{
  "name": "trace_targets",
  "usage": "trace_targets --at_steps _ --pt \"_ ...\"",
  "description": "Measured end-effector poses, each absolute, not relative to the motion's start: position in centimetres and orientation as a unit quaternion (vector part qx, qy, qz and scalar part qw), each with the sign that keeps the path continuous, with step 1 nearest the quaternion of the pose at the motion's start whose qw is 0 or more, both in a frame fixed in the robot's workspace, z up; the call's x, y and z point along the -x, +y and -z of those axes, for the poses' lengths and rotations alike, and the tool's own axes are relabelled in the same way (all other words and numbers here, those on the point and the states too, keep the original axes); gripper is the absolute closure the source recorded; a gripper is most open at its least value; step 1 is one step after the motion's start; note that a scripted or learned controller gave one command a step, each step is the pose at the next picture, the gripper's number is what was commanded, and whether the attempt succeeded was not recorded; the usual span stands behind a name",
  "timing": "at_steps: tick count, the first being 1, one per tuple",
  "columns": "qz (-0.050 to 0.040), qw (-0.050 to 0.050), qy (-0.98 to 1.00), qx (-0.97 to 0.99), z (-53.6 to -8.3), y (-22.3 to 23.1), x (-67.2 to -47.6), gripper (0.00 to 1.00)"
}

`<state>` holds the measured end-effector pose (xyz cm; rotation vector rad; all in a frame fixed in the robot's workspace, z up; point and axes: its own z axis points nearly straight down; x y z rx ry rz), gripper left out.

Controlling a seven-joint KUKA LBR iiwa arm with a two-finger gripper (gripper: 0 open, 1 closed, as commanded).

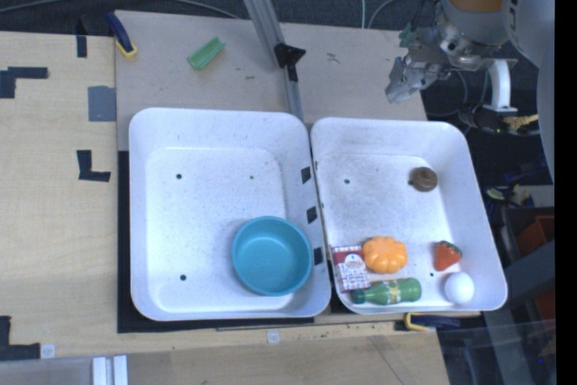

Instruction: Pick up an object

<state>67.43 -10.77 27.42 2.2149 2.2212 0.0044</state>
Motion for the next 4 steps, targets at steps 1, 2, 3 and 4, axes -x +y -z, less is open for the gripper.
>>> trace_targets --at_steps 1,2,3,4 --pt "0.0007 -0.001 0.709 -0.705 -25.3 -6.0 -66.5 1.0" --pt "0.0011 -0.002 0.709 -0.705 -23.9 -1.3 -65.0 1.0" --pt "0.0003 -0.001 0.71 -0.705 -24.3 4.5 -64.5 1.0" --pt "0.0014 -0.002 0.709 -0.705 -22.1 9.4 -63.4 1.0"
